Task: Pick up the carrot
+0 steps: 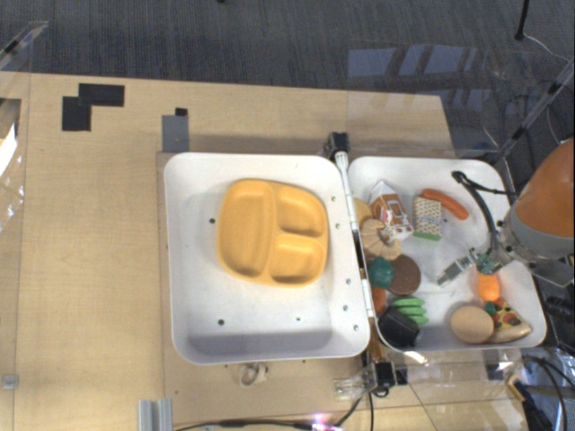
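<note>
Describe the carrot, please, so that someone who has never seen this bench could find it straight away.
Look in the right-hand white bin, the one crowded with toy food, and go to its right side, just under the arm's claw. The carrot is the small bright orange piece there, lying above a tan egg-shaped item. Its vivid orange sets it apart from that paler neighbour.

Tray [272, 232] in left bin [193, 330] (carrot [488, 287] right).
</note>
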Robot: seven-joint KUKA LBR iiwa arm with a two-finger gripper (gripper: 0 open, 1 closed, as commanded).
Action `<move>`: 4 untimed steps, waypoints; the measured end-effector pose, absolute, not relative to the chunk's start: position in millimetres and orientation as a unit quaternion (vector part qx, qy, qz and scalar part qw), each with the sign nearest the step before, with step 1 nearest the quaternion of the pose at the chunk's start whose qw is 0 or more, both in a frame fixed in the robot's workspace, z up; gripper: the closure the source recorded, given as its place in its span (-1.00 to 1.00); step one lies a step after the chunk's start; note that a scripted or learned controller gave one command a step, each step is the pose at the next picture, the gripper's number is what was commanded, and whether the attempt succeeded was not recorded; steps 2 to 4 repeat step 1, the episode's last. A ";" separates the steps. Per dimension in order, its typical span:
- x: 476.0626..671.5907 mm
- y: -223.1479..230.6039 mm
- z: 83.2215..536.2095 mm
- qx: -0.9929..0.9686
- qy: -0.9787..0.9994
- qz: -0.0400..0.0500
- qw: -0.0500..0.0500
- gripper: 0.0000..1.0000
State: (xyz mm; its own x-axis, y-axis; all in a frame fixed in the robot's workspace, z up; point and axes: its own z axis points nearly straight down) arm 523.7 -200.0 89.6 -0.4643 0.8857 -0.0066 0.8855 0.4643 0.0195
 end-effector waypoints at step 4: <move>493.5 -185.2 90.3 0.439 0.899 0.002 0.010 -1.00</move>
